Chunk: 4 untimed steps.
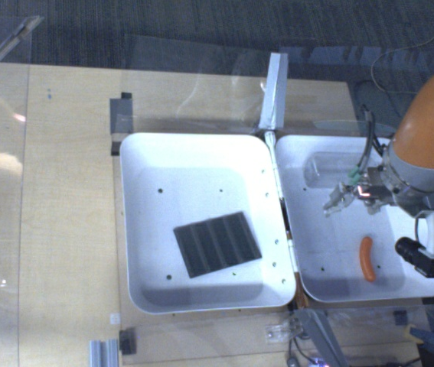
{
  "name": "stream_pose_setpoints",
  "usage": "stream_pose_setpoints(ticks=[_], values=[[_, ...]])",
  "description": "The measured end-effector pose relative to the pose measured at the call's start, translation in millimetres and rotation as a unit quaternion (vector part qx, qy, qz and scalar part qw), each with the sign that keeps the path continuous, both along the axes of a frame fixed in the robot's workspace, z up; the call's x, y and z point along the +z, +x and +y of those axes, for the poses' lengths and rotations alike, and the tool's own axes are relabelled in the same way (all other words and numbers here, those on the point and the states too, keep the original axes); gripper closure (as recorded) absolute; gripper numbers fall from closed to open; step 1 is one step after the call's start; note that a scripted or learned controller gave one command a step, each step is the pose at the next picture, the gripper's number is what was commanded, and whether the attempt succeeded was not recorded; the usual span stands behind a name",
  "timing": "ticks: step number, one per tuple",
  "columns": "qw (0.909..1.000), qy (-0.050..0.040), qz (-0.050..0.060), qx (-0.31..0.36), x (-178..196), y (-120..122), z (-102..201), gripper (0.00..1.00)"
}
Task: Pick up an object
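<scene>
A light wooden table (56, 228) seen from above at a slant, carrying two shallow white bins side by side. Nearest the viewer, toward the front of the right bin (316, 277), lies a small orange-red sausage-shaped object (367, 258), on its own and free on the white floor — the likeliest thing to pick up. Just beyond it and a little toward the bin's middle hangs the gripper (339, 201), a cluster of thin metal parts and wires at the end of the grey arm (429, 176), whose broad orange band fills the right side of the scene; it is too small and cluttered to tell whether the jaws are spread or pressed together, and nothing is seen between them. The step in hand looks like the approach: the gripper sits over bare bin floor, near the sausage but apart from it, so no grasp has been made. The next move would seem to call for shifting toward the front of the bin and lining up across the object's narrow width before descending. In the left bin (148, 281) a dark ribbed rectangular mat (217, 244) lies flat, turned at an angle. Farther back, a metal post (272, 90) rises where the bins meet — behind it, dark grey carpet (163, 10).
</scene>
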<state>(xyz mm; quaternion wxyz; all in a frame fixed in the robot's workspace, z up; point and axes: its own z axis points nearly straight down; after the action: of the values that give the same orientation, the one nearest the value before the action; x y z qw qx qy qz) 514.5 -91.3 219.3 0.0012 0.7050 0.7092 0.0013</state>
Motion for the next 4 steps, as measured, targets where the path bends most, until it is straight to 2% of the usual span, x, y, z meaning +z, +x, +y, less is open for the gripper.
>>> stream_pose_setpoints(ticks=[1, 2, 3, 4], values=[[1.0, -0.0001, -0.003, 0.002, 11, 2, 1, 1.0], [0.9999, 0.0, 0.0, 0.01, -20, -5, 39, 1.0], [1.0, 0.0, 0.0, 0.01, -20, -5, 39, 0.0], [0.9992, 0.0008, -0.001, -0.04, -33, -9, 28, 0.0]])
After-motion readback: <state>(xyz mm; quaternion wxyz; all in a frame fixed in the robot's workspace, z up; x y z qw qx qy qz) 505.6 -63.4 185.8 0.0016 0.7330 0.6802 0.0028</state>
